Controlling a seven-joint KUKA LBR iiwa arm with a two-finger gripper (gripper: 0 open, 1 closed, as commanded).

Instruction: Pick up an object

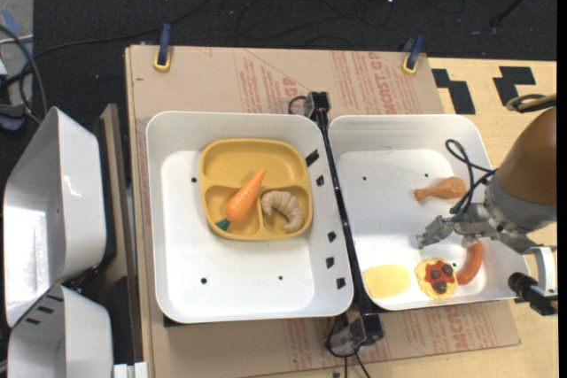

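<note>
While metal claw [434,233] hangs in right bin [390,146], state unclear, glossy sausage [470,264] lies beside.

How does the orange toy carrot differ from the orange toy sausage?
The orange toy carrot tapers to a point and lies in the yellow divided plate in the left bin; the orange toy sausage is rounded at both ends and lies on the right bin's floor, close to the claw. Both lie diagonally.

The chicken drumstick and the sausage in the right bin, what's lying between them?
In the camera view, the gripper and its wrist lie between the chicken drumstick and the sausage, over the right bin floor.
</note>
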